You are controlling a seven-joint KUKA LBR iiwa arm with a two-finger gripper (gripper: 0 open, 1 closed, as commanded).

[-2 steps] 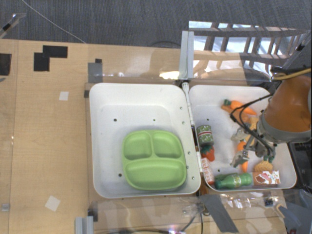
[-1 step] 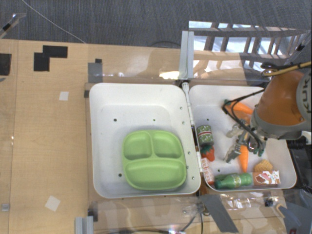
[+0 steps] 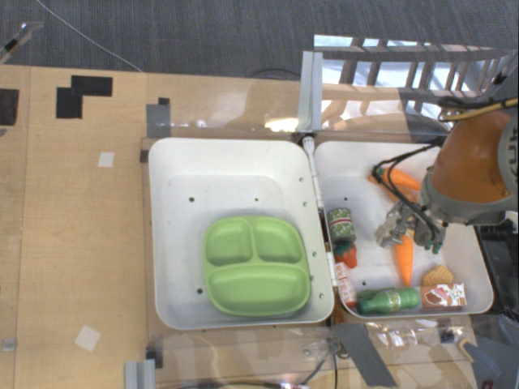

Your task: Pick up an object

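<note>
From my remote station I saw the wooden surface (image 3: pixel 73 241) carrying two shallow white bins side by side. The left bin (image 3: pixel 182 185) held a green divided tray (image 3: pixel 256 266), lying flat toward its lower right part. The right bin (image 3: pixel 349 177) was where the arm (image 3: pixel 474 168) had reached in from the right, its orange band sitting over the bin's upper right area. The hand (image 3: pixel 403 232) hung low near the middle of that bin, just above the top end of a carrot (image 3: pixel 404 258) that lay pointing toward the bin's lower edge; I could not tell whether its fingers were spread or closed, nor whether they touched the carrot. A second orange carrot-like piece (image 3: pixel 399 180) lay higher up, partly under the arm. Along the lower edge lay a green bottle (image 3: pixel 389 300) on its side, with a red-and-white packet (image 3: pixel 444 296) just beside it on the right and a tan cracker-like piece (image 3: pixel 438 276) above that. Near the bin's left wall stood a small labelled can (image 3: pixel 340 224), with a red strawberry-like item (image 3: pixel 348 255) below it.
</note>
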